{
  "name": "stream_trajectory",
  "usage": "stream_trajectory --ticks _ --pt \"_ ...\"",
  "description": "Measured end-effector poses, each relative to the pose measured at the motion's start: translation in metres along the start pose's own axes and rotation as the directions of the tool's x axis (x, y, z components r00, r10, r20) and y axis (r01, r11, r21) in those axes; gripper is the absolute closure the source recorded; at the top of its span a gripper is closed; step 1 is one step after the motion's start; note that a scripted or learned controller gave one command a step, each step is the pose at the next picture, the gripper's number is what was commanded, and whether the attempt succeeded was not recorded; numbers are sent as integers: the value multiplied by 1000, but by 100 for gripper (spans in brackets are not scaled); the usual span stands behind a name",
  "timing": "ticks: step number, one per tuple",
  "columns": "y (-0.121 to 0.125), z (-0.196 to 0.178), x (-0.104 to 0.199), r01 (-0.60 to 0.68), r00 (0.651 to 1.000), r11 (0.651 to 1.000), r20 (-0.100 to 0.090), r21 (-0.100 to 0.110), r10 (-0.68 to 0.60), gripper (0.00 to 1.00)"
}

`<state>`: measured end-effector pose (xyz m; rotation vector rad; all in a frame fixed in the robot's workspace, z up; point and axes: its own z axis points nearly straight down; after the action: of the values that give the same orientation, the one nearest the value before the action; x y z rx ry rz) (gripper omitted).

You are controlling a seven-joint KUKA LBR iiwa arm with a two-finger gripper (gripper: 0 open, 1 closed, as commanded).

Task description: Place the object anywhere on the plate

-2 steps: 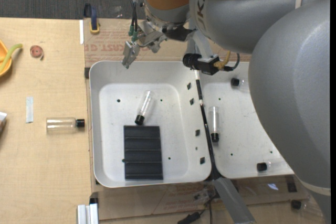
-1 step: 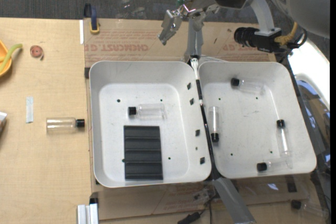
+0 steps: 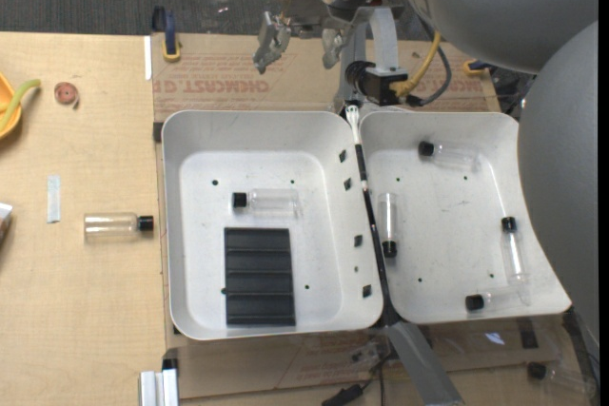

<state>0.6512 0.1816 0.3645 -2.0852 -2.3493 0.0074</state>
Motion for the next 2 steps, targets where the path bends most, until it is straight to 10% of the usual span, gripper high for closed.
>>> stream_trajectory --ticks 1,2 --pt "12 32 36 -199 980 980 0 1 199 0" --pt "5 53 -24 -354 935 935 0 1 354 0"
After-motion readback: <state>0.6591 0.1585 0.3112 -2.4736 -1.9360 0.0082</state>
